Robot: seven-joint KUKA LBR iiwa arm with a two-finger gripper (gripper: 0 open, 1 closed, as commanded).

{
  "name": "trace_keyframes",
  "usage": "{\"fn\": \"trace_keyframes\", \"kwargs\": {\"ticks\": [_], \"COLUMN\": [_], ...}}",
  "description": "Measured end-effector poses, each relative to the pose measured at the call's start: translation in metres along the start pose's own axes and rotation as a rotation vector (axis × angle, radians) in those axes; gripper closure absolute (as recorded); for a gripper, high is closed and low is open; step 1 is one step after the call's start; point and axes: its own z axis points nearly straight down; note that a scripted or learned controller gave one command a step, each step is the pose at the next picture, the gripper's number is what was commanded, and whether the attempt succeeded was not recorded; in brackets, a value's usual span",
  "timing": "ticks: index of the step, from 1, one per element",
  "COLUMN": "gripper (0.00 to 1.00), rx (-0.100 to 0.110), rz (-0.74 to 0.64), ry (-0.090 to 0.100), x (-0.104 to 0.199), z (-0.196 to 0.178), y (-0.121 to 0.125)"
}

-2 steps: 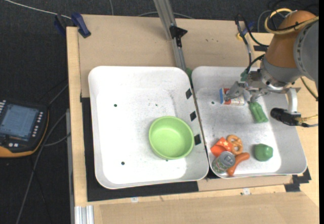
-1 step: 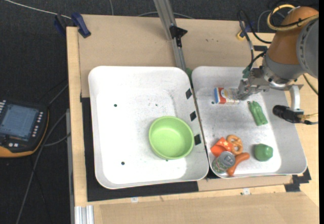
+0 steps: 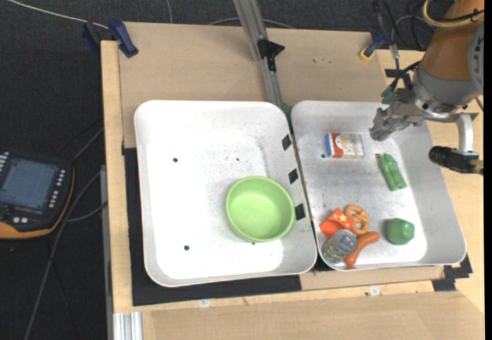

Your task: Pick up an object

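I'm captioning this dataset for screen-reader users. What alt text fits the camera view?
A grey and orange robot arm's gripper hovers over the right white bin, which holds a small box, a green bottle-like item, a round green object and an orange and silver cluster. The left bin holds a green bowl.

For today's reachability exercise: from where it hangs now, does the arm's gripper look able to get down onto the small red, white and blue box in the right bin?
Probably yes. The gripper hangs over the right bin, just right of the box, which lies flat with bare floor all round; the green bottle lies apart, below it.
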Motion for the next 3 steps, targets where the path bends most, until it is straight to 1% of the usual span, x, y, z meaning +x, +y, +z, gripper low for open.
{"fn": "trace_keyframes", "kwargs": {"ticks": [1,2,3], "gripper": [1.0,1.0,1.0], "rx": [-0.002,-0.001,0.004], "rz": [0.0,0.0,-0.004], "ry": [0.0,0.0,0.002], "x": [0.003,0.003,0.053], "z": [-0.063,-0.114,-0.102], "y": [0.005,0.006,-0.014]}}
